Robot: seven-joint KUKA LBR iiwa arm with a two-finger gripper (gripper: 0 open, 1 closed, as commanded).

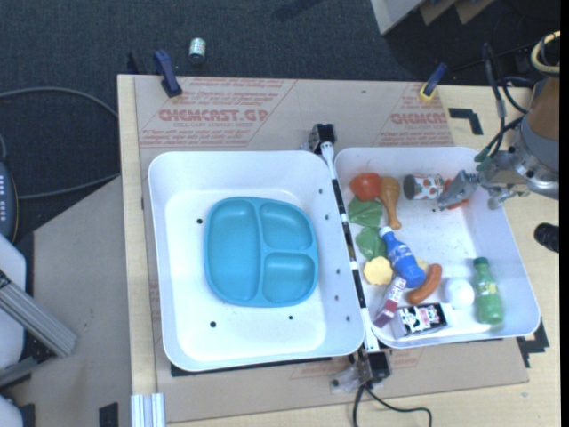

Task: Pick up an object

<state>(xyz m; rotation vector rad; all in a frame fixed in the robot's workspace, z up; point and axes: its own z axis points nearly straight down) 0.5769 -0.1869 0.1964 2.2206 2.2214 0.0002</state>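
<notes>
Arm point(544, 140) was cut off by the right edge above the wrist. Gripper point(455, 194) was blurred; jaws' gap unreadable. Small toy point(425, 187) beside it was too small to identify. Carton point(423, 318) print was illegible.

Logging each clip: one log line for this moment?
gripper: over right bin, upper part | holding: nothing seen | nearest: small can | left bin: blue tray

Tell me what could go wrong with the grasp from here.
1. The jaws hang near the small white can and could knock it away.
2. The blue bottle, yellow ball and orange sausage lie crowded, so a grasp there may catch two.
</notes>
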